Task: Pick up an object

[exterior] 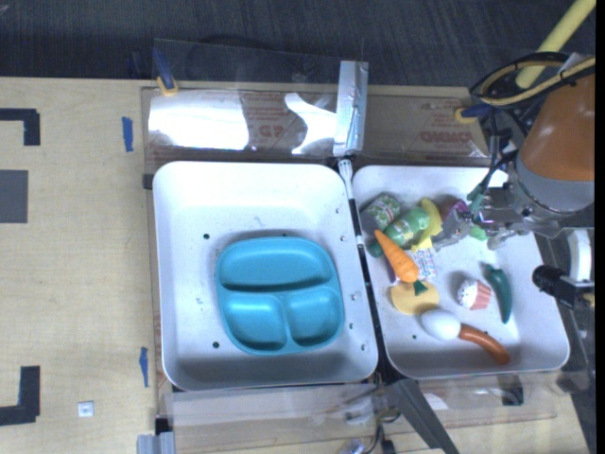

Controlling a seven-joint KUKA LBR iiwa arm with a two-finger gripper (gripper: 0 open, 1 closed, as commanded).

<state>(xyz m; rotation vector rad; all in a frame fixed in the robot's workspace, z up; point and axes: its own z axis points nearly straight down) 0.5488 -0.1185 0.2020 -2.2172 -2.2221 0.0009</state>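
Fingers of the gripper [470, 223] hang low over the right bin [548, 348], near its two o'clock corner, and whether they are spread or closed cannot be told (the wrist and its cables crowd that spot). No object can be seen between them. Just at nine o'clock from the gripper lies a green and yellow toy [408, 221], and below that a toy carrot [398, 257] slants toward five o'clock, resting against a yellow piece [414, 298]. Toward six o'clock in this bin sit a white egg [440, 325], touching an orange sausage-shaped toy [485, 343], with a small red and white toy [474, 292] and a dark green pepper [500, 292] just above. In the left bin [180, 253] lies a blue divided plate [280, 292], near its centre.
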